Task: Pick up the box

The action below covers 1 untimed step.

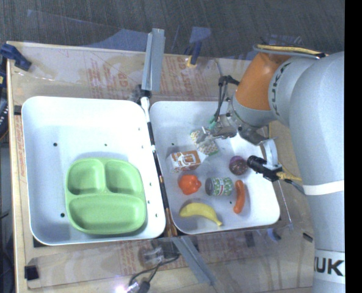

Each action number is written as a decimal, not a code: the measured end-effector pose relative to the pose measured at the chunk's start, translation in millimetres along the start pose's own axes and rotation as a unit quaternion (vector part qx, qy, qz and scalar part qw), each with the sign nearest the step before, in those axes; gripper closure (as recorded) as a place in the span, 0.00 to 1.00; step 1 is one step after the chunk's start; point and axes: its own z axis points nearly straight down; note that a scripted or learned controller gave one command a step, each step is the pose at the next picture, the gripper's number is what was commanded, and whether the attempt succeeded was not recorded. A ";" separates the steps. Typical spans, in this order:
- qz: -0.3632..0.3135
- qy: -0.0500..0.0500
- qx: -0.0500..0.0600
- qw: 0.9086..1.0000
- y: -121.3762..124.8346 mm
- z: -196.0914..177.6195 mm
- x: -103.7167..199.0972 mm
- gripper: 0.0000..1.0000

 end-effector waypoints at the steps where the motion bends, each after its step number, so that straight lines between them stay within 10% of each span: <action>1: -0.126 0.003 0.002 0.992 44.5 -135.3 88.5 1.00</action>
